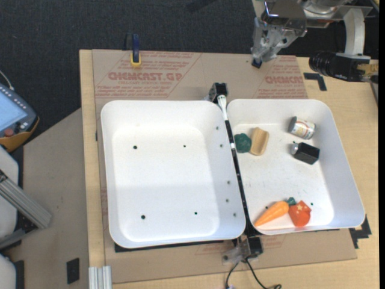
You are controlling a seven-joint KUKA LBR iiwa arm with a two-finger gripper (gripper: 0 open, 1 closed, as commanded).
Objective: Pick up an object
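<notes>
Right bin (337, 161) holding carrot (272, 212), tomato (299, 214), black block (306, 153), can (301, 127), gripper (263, 58) above its far edge

A brown board (180, 71) printed with red lettering covers the light wooden bench (373, 161). Dark carpet (90, 11) lies beyond its far edge. A yellow-and-blue clamp (136, 50) grips the board's far edge.

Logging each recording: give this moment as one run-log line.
end effector: above bench behind right bin, nothing held | right bin: toy carrot, tomato, black block | pick: not done
</notes>
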